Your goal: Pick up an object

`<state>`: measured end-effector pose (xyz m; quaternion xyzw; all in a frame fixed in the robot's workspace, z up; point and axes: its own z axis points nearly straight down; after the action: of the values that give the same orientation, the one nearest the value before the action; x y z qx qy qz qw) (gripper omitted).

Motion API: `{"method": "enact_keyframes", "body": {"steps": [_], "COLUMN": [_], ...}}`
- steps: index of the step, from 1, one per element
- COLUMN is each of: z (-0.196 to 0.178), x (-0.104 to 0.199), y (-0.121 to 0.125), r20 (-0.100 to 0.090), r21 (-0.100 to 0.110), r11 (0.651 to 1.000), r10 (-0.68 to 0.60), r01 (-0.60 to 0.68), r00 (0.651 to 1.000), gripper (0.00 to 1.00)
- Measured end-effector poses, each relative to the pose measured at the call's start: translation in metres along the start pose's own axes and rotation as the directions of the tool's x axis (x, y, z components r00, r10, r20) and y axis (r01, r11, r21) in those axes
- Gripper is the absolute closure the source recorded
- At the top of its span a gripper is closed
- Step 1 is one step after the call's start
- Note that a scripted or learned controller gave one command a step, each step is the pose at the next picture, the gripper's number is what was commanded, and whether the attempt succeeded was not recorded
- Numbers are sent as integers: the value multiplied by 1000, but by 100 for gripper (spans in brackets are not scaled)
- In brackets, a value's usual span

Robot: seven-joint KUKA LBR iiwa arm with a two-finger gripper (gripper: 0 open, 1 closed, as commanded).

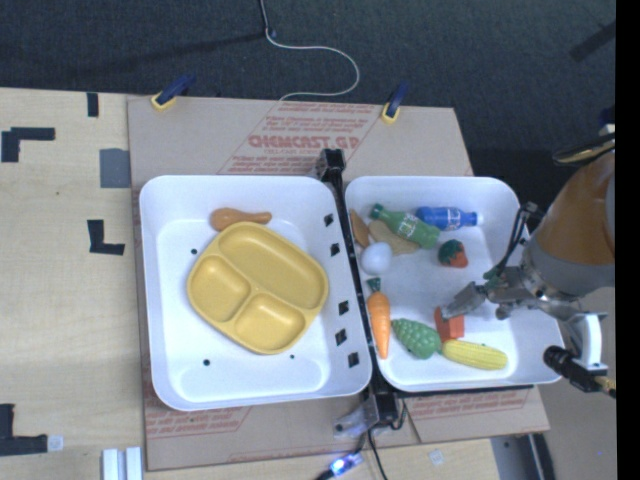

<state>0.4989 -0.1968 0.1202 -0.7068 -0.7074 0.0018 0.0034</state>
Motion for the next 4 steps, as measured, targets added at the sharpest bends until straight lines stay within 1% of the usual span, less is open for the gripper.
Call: {"method": "enact_keyframes", "body": {"steps": [1, 2, 4], "z": [35, 25, -97], "x": [1, 1, 11], "y": [2, 2, 8], "r20": [2, 4, 4], "r21": [-10, -10, -12], "r11": [1000, 1000, 1000], "r10": [-2, -1, -1], "r01": [2, 1, 1], "r00": [1000, 1000, 1000], "gripper": [0, 100, 100]}}
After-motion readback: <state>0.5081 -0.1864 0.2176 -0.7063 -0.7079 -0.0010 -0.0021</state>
